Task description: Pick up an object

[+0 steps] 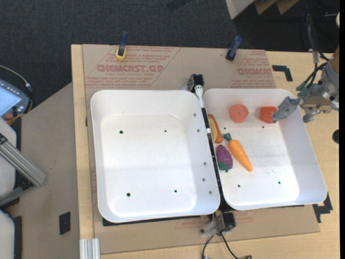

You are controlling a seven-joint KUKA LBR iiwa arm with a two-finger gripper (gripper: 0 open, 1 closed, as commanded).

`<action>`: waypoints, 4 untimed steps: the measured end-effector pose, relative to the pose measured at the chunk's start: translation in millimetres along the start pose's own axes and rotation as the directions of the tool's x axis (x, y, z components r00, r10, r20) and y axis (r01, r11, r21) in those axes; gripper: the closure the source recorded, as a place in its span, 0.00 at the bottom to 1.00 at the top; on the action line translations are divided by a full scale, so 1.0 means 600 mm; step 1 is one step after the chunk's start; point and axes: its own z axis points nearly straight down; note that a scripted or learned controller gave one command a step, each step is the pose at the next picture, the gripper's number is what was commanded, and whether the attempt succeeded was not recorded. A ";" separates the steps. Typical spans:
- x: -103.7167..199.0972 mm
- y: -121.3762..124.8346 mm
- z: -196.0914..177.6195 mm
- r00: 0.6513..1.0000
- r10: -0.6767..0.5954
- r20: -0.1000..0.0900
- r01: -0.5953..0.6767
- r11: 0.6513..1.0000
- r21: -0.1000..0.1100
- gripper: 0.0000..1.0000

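Gripper: the gripper (295, 108) is seen at the right bin's (291, 190) far right rim; one grey finger (284, 110) is angled down next to the red object (268, 114). Open or closed, honestly cannot be told. Nothing is seen held.
Right bin: a round orange-pink ball (238, 113), the red object, a carrot (239, 152), a purple veggie (223, 157) and a yellow-orange piece (215, 128) by the divider are found here.
Left bin: the left bin (108, 104) is set beside it on the counter (86, 69).
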 end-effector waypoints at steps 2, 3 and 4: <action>0.152 -0.115 0.019 1.000 -0.006 -0.004 0.006 1.000 0.006 0.00; 0.138 -0.021 0.276 1.000 -0.001 0.000 0.001 1.000 0.000 0.00; 0.137 -0.022 0.247 1.000 0.001 0.002 -0.001 1.000 -0.004 1.00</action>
